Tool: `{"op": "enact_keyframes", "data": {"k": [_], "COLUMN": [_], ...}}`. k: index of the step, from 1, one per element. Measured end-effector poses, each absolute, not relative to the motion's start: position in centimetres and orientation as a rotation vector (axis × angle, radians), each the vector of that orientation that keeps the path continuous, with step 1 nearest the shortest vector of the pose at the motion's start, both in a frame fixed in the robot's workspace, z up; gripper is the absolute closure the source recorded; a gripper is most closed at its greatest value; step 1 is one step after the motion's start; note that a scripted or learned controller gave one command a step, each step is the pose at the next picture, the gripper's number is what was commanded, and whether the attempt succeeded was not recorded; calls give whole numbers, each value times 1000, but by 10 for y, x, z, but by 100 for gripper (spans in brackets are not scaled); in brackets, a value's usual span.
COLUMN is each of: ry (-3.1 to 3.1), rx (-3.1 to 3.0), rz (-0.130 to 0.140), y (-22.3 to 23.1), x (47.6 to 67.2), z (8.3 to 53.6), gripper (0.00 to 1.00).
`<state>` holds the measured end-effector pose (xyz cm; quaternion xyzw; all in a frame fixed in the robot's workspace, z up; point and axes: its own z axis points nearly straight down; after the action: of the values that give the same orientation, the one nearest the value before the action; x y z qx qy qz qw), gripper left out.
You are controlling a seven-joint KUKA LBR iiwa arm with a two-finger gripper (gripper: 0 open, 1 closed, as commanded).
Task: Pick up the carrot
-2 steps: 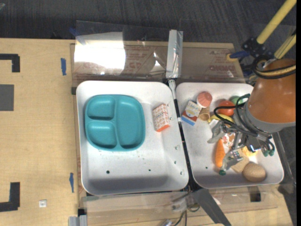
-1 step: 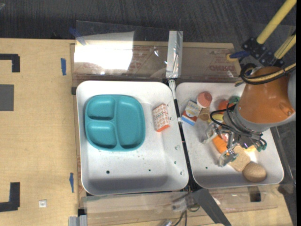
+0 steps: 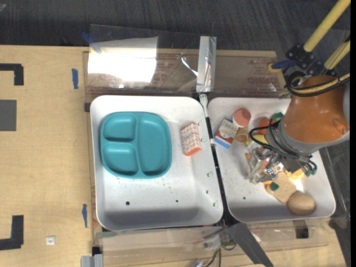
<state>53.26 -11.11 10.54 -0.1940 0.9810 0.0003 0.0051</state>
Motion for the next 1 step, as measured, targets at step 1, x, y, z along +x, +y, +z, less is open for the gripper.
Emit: {"op": "enact_keyframes", "data": {"k": [1], "ry": [3124], "rx": [-303], "rz": [-2], "y": [-173], "x": [500], "z": [119], "gripper": [100]}}
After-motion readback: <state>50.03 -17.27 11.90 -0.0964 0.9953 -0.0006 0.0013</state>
